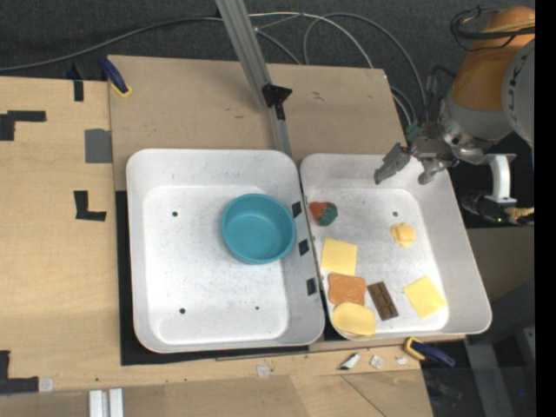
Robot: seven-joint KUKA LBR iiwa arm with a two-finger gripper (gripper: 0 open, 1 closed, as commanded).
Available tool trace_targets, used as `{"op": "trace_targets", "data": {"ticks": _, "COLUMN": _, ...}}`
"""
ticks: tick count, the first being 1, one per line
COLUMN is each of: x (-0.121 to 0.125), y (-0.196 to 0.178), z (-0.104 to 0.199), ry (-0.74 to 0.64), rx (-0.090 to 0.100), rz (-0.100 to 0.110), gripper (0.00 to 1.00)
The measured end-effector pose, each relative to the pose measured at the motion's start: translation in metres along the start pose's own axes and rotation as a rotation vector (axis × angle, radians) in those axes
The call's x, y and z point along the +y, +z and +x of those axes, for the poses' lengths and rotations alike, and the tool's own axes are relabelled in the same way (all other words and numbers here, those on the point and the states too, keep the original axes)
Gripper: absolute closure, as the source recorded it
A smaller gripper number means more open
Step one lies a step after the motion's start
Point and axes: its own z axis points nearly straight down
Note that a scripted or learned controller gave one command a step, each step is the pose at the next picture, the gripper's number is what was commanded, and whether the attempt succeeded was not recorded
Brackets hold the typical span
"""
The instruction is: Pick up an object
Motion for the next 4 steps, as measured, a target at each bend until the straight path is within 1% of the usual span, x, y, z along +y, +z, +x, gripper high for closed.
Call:
{"op": "trace_targets", "data": {"ticks": 1, "x": 0.000, "y": 0.000, "z": 0.000, "ry": 0.000, "rx": 0.000, "rz": 0.000, "gripper": 0.00}}
{"op": "trace_targets", "data": {"ticks": 2, "x": -0.003, "y": 0.061, "z": 0.008, "ry": 0.000, "rx": 0.001, "rz": 0.006, "gripper": 0.00}}
{"op": "trace_targets", "data": {"ticks": 3, "x": -0.005, "y": 0.116, "z": 0.010, "ry": 0.001, "rx": 0.001, "rz": 0.006, "gripper": 0.00}}
{"op": "trace_targets", "data": {"ticks": 4, "x": -0.003, "y": 0.102, "z": 0.010, "ry": -0.001, "rx": 0.000, "rz": 0.001, "gripper": 1.00}}
